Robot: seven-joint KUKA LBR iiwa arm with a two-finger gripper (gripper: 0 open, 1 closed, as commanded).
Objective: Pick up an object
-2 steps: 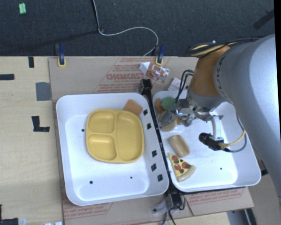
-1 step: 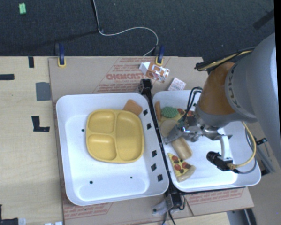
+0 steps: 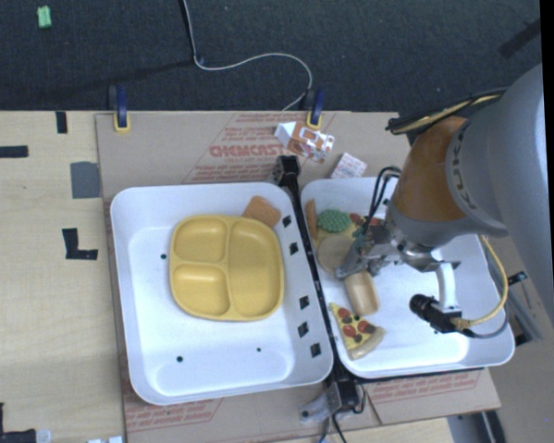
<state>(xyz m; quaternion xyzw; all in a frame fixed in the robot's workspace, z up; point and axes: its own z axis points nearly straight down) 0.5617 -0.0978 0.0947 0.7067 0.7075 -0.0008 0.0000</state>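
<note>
- The left bin [image 3: 137,297] sits on the desk [image 3: 40,302] and carries a yellow divided plate [image 3: 227,267], with an orange-brown toy piece [image 3: 262,210] just beyond the plate's far right corner.
- A black divider [image 3: 302,261] runs between the two bins.
- The right bin [image 3: 469,349] holds the candidates for the pick: a green toy [image 3: 333,221] at its far left, a pale round piece [image 3: 332,252] just nearer, a tan cylinder-like toy [image 3: 361,293] near the middle, and a toy pizza slice [image 3: 355,329] at the near left.
- The pincer [image 3: 370,260] is low over the right bin, just above the far end of the tan toy and beside the pale round piece. Whether it is wide or narrow cannot be told, and nothing is seen gripped.
- Judging by this, the step in hand is the approach to the tan toy. It would go best if the pincer centred over the toy's middle, straddled its short width, and kept off the crowded pale piece so only one object is taken.
- The arm [image 3: 496,158] reaches in from the right.
</note>
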